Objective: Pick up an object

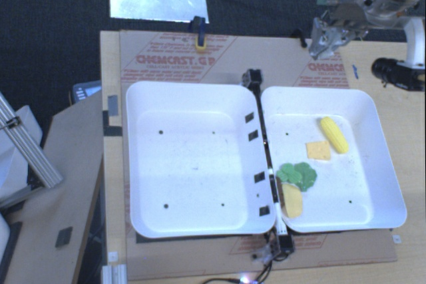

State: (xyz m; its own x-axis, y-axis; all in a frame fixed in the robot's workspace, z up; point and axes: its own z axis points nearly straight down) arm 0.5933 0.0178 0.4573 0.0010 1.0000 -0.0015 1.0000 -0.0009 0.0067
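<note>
Yellow corn cob (334,134) lies slantwise in right bin (383,163).

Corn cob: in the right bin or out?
In. The corn cob lies flat on the floor of the right bin, near its far right corner, next to the cracker. The tool hangs outside, beyond the bin's far rim.
</note>
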